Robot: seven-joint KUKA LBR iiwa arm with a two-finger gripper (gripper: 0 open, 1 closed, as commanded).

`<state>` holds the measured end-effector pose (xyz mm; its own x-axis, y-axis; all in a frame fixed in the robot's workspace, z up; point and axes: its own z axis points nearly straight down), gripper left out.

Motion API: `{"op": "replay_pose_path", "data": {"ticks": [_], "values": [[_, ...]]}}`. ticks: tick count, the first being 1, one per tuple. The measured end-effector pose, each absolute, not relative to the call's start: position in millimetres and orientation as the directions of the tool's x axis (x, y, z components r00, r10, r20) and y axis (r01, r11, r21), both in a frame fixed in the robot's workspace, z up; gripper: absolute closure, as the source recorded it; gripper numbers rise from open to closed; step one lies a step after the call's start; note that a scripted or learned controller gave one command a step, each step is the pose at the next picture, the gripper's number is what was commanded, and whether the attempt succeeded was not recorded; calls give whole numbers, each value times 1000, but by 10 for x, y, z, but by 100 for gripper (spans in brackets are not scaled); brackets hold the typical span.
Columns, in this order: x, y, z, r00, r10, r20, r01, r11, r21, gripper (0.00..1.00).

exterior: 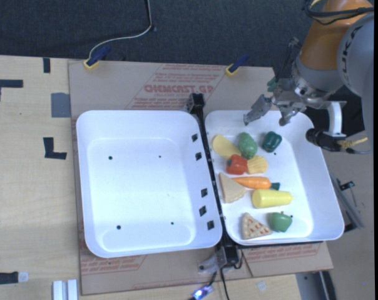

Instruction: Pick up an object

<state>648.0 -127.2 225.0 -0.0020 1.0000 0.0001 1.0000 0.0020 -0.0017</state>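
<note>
Waffle wedge [255,226] frontmost in bin; gripper [268,112] jaws spread, holding nothing

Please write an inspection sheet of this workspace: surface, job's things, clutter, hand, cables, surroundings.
Surface: cardboard sheet on a wooden bench, bearing two white bins.
Job's things: toy foods in the right bin, among them a carrot, a green pepper and a yellow piece.
Clutter: nothing seen.
Hand: hand open above the right bin's far edge, holding nothing.
Cables: white cable behind the bench.
Surroundings: dark floor, black tape marks.
</note>
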Motion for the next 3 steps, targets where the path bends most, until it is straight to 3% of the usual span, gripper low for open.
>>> {"op": "replay_pose_path", "data": {"ticks": [1, 2, 3], "values": [[6431, -1061, 763, -3, 1000, -1, 1000, 3, -6, 0], [6449, -1064, 926, -3, 1000, 0, 1000, 3, -4, 100], [5869, -519, 1893, -6, 1000, 3, 1000, 6, 2, 100]]}}
